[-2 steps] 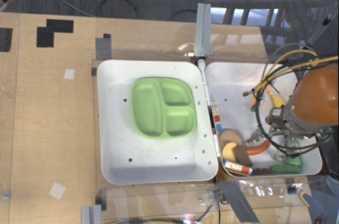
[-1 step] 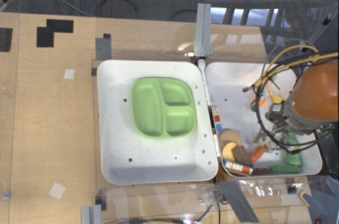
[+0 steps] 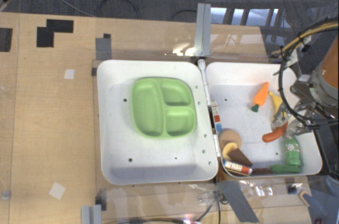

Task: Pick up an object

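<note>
The right bin [image 3: 238, 77] holds several small toys. An orange carrot [image 3: 260, 96] lies toward the back, with a yellow banana [image 3: 275, 102] beside it. A red sausage [image 3: 274, 135] lies near the right wall, and a green bottle [image 3: 292, 151] sits just in front of it. My gripper [image 3: 289, 124] reaches in from the right, low over the sausage's right end and next to the banana. It looks open, and nothing is held between the fingers.
A tan and brown toy [image 3: 233, 146], a red-and-white tube [image 3: 238, 167] and a green piece [image 3: 283, 168] lie along the right bin's front. The left bin [image 3: 116, 159] holds a green divided plate [image 3: 162, 107]. Black cables [image 3: 288, 51] hang at the arm.
</note>
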You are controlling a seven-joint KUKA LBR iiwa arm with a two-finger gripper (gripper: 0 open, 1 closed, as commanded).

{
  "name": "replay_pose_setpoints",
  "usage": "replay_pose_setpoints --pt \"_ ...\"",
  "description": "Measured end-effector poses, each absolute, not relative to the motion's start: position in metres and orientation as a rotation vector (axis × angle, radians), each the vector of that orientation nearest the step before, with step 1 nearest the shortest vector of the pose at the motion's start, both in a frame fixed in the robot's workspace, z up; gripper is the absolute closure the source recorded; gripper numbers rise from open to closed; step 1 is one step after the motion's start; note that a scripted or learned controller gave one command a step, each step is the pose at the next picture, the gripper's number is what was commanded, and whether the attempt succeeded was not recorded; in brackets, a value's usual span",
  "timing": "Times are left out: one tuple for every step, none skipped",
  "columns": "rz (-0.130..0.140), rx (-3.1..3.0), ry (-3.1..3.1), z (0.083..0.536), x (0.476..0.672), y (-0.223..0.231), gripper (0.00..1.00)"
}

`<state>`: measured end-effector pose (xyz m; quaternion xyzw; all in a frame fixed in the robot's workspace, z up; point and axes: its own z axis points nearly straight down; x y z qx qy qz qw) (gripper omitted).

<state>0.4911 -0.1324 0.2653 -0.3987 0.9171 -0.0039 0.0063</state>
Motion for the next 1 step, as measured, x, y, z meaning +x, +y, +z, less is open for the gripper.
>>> replay_pose_setpoints --pt "-0.004 -1.248 2.875 0.2622 0.49 -0.1324 0.0"
